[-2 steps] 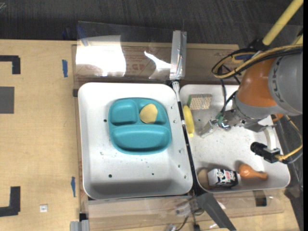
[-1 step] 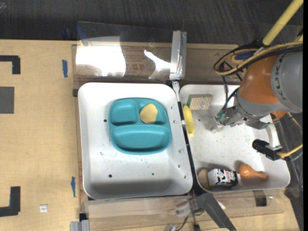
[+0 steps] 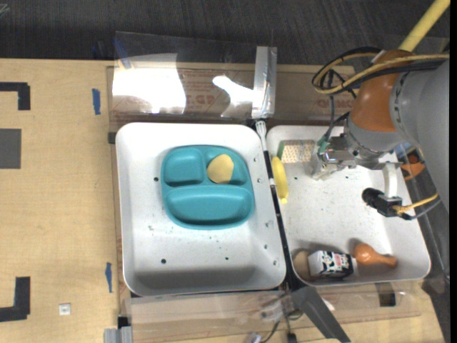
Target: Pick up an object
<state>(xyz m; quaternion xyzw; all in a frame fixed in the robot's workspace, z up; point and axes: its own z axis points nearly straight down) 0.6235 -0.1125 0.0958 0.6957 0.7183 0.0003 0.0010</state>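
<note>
Clerk: Stock, right bin [image 3: 335, 216], near wall: one bottle [image 3: 328, 264] with a black-and-white label, lying on its side. One brown pear-shaped piece [image 3: 373, 256] just beside it, narrow end to the right. Mid-bench items?

Keeper: Left bin [image 3: 200, 256], middle: one teal divided plate [image 3: 207, 207], with one round yellow piece [image 3: 221, 168] in its far right compartment. Right bin, left wall: one long yellow piece [image 3: 279, 178], lying along that wall. Far left corner of the right bin: one pale greenish block [image 3: 296, 151], sponge-like.

Clerk: Gripper?

Keeper: Gripper [image 3: 327, 164], one, over the far half of the right bin. It is just right of the block and near the long yellow piece. Released or clenched: cannot tell from this angle. Nothing seen in its grasp, and its height above the bin floor is unclear.

Clerk: Likely item, and handling?

Keeper: The block, in my judgement, being closest.
- Centre over it before descending, since it sits near the corner and needs clearance on the wall side.
- It is probably soft, so close gently and lift straight up.
- The long yellow piece is the poorer choice, as it lies against the wall.
- The bottle may roll.
</note>
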